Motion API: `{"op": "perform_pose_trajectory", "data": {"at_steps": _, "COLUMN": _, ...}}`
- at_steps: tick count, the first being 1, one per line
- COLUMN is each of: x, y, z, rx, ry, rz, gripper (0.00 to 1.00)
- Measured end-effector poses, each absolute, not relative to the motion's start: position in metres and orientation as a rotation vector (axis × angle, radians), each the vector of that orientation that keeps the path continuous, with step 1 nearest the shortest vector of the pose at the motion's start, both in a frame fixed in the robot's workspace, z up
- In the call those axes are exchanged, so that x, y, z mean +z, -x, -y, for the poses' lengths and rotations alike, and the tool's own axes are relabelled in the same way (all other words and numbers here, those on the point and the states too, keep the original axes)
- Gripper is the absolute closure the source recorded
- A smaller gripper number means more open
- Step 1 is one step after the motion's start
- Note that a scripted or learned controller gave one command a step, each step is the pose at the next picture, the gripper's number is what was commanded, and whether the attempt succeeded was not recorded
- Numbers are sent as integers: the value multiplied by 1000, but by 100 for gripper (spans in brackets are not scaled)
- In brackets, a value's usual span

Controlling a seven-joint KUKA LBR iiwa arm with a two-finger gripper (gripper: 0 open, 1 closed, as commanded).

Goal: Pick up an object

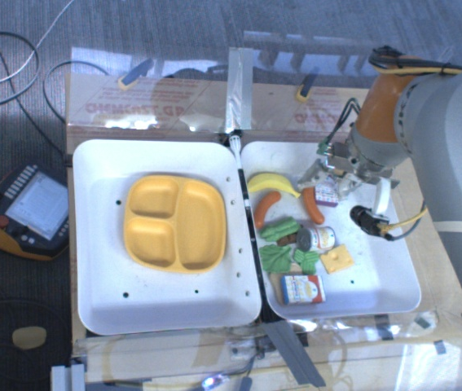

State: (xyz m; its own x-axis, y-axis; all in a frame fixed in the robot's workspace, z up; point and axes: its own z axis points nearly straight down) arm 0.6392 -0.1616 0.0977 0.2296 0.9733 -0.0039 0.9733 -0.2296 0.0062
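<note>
On the bench, two shallow white bins sit side by side. The left bin [92, 243] holds a yellow divided plate [175, 222] with three compartments, lying flat near the bin's middle. The right bin [393, 275] holds a cluster of toy food items grouped toward its left half.

Contents of the right bin:
- A yellow banana [272, 184] lies at the top of the cluster, just beside the wall shared with the left bin.
- An orange sausage-shaped piece [262, 209] lies tilted directly below the banana.
- A second orange piece [313, 205] lies to the right of the banana, also tilted.
- A small white box with a purple label [327, 195] sits just beside that second orange piece, at the gripper's tip.
- A green vegetable piece [279, 230] and a leafy green piece [278, 257] lie near the centre of the cluster.
- A small can [321, 238] lies on its side, touching the green pieces.
- A yellow cheese wedge [337, 259] lies just right of the can.
- A carton with a red and blue label [302, 288] lies at the bottom of the cluster.

The gripper [334, 180] is positioned low over the upper part of the right bin, immediately above the small white box. Whether the pincer is spread or pressed together cannot be determined from this view, and no item is visibly between its fingers. The orange band [380, 108] of the arm sits above the wrist.

A handheld pendant [27, 212] rests on the floor left of the bench.
</note>
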Motion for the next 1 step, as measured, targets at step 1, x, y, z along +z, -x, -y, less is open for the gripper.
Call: {"op": "perform_pose_trajectory", "data": {"at_steps": 1, "x": 184, "y": -669, "z": 87, "rx": -1, "ry": -2365, "rz": -2069, "gripper": 100}}
